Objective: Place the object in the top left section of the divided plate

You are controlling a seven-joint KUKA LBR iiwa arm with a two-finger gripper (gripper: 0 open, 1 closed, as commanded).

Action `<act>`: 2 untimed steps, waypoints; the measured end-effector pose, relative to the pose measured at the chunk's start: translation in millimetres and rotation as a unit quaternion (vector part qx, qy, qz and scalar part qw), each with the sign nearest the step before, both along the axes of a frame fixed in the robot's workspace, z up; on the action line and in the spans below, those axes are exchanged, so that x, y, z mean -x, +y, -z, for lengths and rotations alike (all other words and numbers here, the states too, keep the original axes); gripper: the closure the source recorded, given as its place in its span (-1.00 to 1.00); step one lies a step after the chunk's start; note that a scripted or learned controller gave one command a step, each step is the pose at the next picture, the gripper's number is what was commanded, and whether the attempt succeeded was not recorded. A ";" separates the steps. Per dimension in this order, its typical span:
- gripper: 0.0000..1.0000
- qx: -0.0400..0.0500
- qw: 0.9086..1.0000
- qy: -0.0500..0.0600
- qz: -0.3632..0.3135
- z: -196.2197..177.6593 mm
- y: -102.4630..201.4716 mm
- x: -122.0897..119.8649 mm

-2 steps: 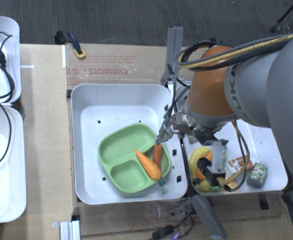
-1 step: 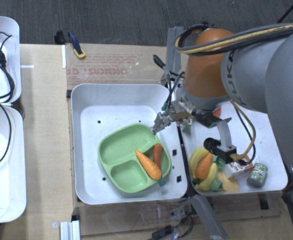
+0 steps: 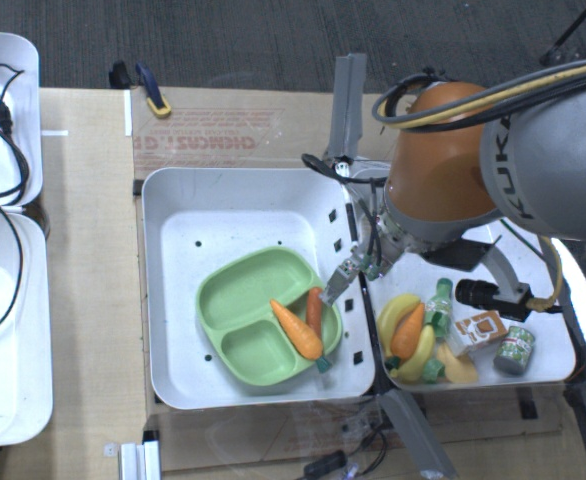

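Carrots (image 3: 301,328) on plate (image 3: 235,290) (right side)

- Divided plate (image 3: 241,308): light green, three sections, flat in the left bin, just left of and below the gripper (image 3: 345,273).
- Carrot (image 3: 298,329): orange, lying slanted across the plate's right-hand divider, just below the gripper, beside a darker red-orange piece (image 3: 315,310).
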State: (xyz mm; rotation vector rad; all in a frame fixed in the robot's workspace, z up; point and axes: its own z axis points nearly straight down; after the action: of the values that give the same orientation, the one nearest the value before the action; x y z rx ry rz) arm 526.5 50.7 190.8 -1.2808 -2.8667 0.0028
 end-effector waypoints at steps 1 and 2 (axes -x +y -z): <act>-1.00 0.000 1.000 0.001 -0.023 39.3 83.6 3.8; -1.00 0.000 0.999 -0.001 -0.036 -10.7 146.8 48.7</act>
State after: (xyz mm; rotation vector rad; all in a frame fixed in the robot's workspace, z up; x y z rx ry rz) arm 477.8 197.5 201.5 -1.1781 -2.9121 0.0020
